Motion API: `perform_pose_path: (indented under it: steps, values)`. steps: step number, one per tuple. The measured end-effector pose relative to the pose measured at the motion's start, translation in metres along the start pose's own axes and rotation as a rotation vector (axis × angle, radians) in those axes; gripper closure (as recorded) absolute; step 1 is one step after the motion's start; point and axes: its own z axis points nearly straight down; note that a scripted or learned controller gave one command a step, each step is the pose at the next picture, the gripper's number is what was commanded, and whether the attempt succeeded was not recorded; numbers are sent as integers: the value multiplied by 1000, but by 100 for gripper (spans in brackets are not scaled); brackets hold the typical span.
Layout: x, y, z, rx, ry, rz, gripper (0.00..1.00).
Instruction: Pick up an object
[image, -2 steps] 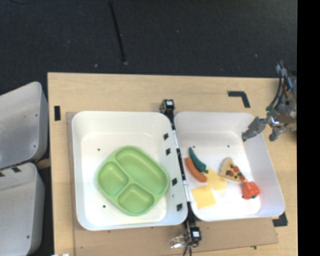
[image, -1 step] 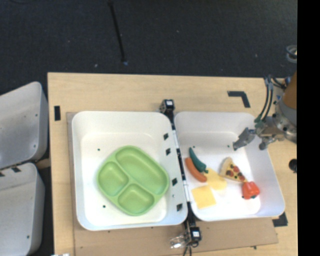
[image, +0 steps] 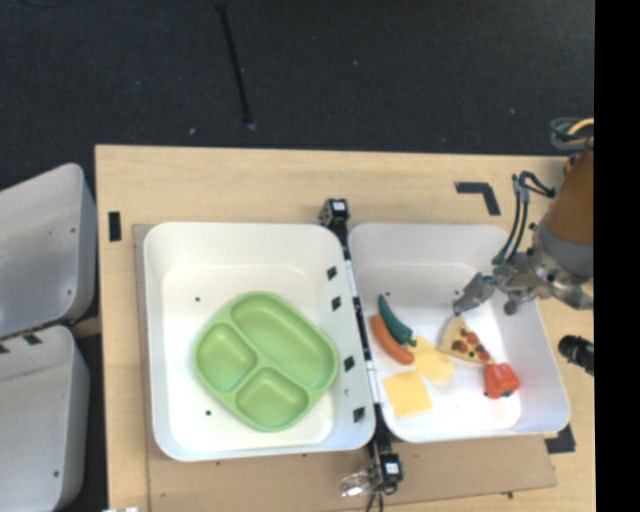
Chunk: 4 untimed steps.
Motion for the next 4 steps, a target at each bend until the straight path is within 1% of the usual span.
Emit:
perform_pose_path:
  steps: [1,2,3,4]
  values:
    - [-9,0,60,1,0,0,0]
    - [-10,2,47,-5,0,1,100]
    - [-18,-2,0,-8,-1,1,100]
    - [-20,-1,-33,-8,-1,-5,100]
